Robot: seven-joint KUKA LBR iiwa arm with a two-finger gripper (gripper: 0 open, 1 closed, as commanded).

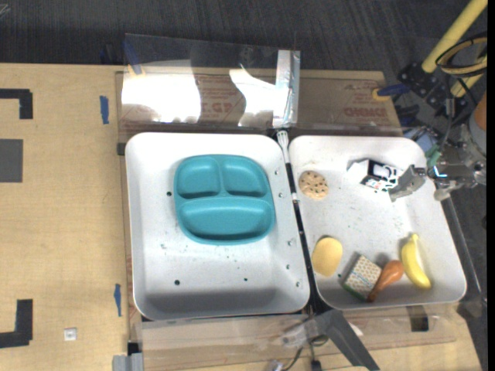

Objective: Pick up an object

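Gripper sits at 3 o'clock of the right bin, over the rim, beside a small black-and-white item; whether it is open or clamped cannot be told, and nothing is visibly held. Right bin contents: cookie at 10 o'clock, lemon at 7 o'clock, patterned block at 6 o'clock touching a carrot, banana at 4 o'clock. Left bin carries a teal divided tray, centred toward 12 o'clock.
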